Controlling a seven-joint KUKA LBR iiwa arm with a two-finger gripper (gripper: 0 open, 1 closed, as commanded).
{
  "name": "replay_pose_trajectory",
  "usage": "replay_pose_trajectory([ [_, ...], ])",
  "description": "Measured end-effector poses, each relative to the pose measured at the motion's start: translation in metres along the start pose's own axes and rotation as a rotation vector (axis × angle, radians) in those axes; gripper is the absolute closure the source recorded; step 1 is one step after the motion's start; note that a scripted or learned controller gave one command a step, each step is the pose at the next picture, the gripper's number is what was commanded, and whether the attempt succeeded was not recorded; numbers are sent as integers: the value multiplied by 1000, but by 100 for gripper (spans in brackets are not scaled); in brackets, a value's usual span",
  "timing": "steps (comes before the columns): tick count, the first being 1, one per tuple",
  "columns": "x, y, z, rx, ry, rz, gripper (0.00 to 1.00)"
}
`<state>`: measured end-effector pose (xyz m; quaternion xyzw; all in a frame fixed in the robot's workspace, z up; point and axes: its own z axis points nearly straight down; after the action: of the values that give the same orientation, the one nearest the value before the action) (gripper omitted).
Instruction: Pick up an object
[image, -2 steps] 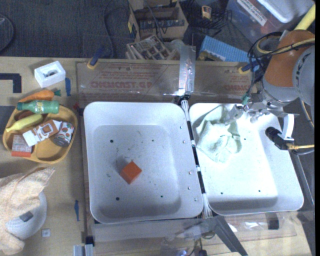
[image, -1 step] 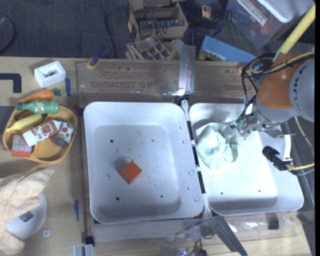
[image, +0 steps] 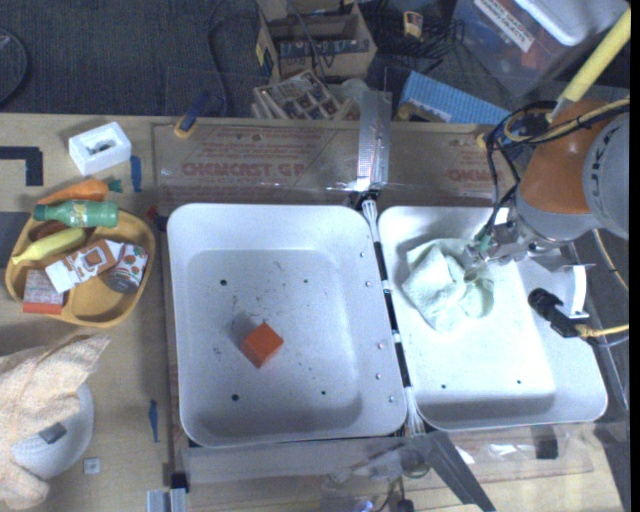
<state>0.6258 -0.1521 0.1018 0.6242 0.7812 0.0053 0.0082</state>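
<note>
Closest to the camera, the table edge has a crumpled beige cloth and a pale rounded thing on the left, well out of the action. Moving up, the left bin has a small orange block sitting alone near its middle, nothing touching it. Next door, the right bin holds a bunched-up pale green-white rag in its upper left part, and that looks like what the arm is after. The pincer is right at the rag's upper right edge, apparently touching the fabric, but honestly it's too small and cluttered there to tell how wide it's spread or whether any cloth is actually between the tips. Further back on the left there's a yellow bowl piled with toy food and a green bottle, plus a white box behind it. What could go wrong: being at the rim of the wad rather than over the bulk, the pincer might only snag a thin fold, which could slide out on the lift, or the rag could just unfurl and drag along the bin floor. The cables near the wrist also look close to the bin wall.
</note>
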Motion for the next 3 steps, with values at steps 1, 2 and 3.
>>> replay_pose_trajectory([
  [1, -18, 36, 12, 9, -1, 200, 100],
  [2, -19, 37, 2, 6, -4, 199, 100],
  [3, -19, 37, 2, 6, -4, 199, 0],
])
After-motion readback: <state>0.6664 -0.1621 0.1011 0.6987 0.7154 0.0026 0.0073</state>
